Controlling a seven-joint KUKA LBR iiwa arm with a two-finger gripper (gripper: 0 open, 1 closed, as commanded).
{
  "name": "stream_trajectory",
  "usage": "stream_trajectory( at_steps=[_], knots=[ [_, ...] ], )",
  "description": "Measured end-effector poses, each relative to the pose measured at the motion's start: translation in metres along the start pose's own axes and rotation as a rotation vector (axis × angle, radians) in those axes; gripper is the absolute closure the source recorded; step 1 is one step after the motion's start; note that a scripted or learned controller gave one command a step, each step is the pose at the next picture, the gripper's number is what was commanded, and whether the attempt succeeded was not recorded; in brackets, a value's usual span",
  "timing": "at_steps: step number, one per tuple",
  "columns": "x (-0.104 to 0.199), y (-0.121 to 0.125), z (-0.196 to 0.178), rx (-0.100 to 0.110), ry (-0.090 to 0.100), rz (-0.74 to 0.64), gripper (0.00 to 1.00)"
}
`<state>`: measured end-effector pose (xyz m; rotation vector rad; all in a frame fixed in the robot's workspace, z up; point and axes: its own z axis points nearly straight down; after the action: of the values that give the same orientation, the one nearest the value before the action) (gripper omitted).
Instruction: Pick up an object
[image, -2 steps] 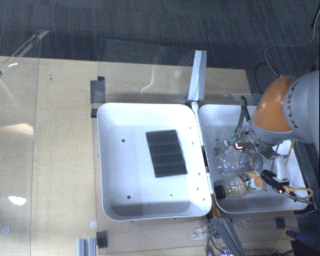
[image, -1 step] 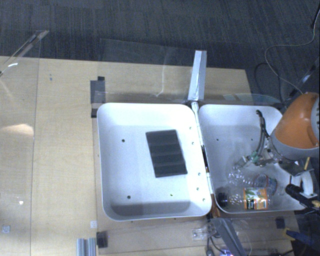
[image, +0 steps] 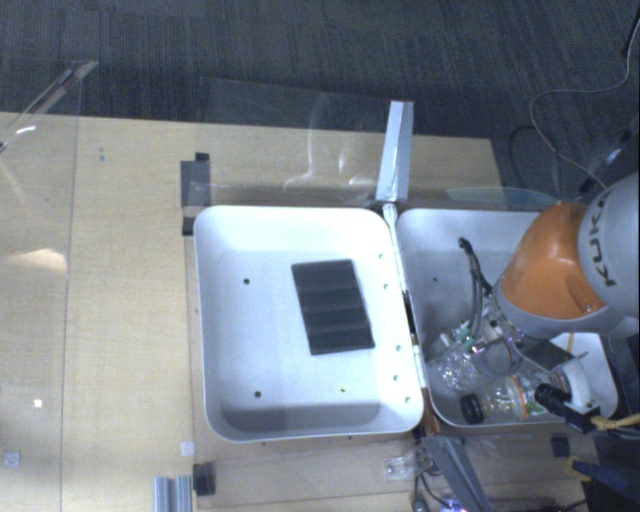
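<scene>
Two white bins (image: 215, 330), one dark ridged pad (image: 333, 306), one clear plastic bottle (image: 497, 403).

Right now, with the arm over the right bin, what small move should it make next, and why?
Probably lower a little toward the plastic bottle. The arm hangs above the clutter in the right bin, and nothing seems lifted yet; the dark pad lies apart in the left bin.

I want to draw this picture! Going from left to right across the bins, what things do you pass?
Left bin → dark ridged block → right bin → crumpled clear plastic → clear bottle → orange arm band.
</scene>
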<state>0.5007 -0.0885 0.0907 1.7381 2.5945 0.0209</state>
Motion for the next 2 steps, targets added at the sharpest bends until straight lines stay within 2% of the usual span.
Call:
stream_trajectory(
  at_steps=[1,2],
  knots=[
    [0.0004,-0.0079,0.0004,0.003,0.001,0.329,0.0],
    [-0.0024,-0.0089,0.0004,0.003,0.001,0.292,0.0]
  ],
)
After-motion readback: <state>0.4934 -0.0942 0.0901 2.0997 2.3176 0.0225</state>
